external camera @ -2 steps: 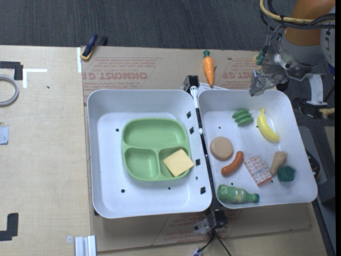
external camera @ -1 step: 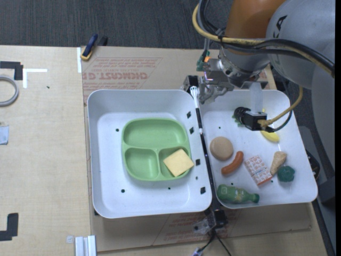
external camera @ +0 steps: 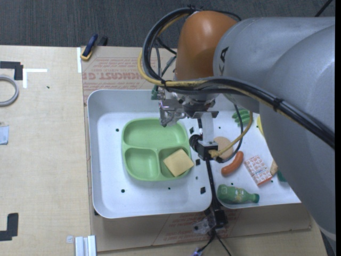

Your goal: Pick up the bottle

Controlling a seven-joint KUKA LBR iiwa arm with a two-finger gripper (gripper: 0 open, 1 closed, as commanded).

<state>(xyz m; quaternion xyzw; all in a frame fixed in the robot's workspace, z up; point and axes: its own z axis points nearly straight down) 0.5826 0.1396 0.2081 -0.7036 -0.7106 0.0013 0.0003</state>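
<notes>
**Much of the right bin masked by the arm**

The right bin (external camera: 282, 193) is covered over most of its area by the grey arm (external camera: 287, 73), which is itself cut off at the 3 o'clock edge. The tips of the claw (external camera: 169, 112) are too small and too cluttered by cabling for their spacing to be judged. A green item (external camera: 241, 114) at the bin's 12 o'clock side is largely hidden and cannot be identified. A tan object (external camera: 273, 168) and a dark green scrap (external camera: 281, 177) are overlapped by the arm. The ring (external camera: 7, 91) on the bench (external camera: 42, 159) is clipped at 9 o'clock. The print on the red-and-white packet (external camera: 258, 169) is illegible.
</notes>
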